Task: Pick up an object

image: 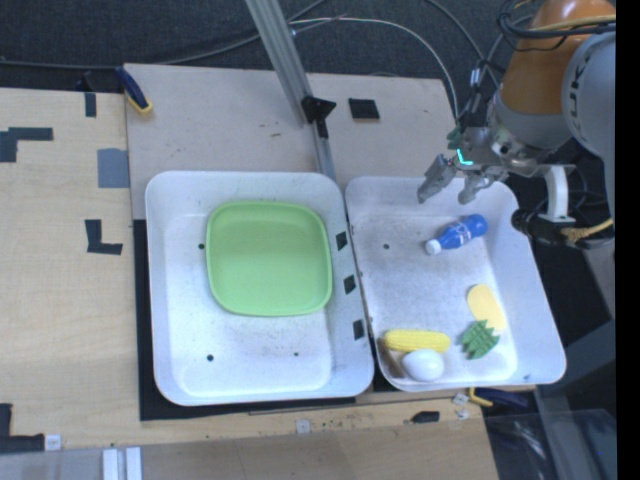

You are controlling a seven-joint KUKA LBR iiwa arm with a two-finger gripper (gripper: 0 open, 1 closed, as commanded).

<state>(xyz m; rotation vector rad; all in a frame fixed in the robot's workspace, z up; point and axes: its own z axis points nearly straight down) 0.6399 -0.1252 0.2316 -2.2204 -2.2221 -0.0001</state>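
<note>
Left bin (170, 268): a green plate (268, 258) is held, flat. Right bin (525, 298): blue bottle (456, 234) is lying near the far edge; yellow corn (416, 340), white egg (422, 365), yellow piece (486, 303) and green piece (479, 340) are clustered at the near end. Gripper (461, 181) is poised just above the bottle, fingers spread, nothing held. Approach step judged; a descent over the bottle is called for next. Wooden bench (60, 268), cables behind.

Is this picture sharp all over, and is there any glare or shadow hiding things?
Camera view: soft focus overall, light even and diffuse; the green plate shows no hard glare; faint shadow under the blue bottle; the gripper looks slightly blurred; the dark floor past the bench is dim.
</note>
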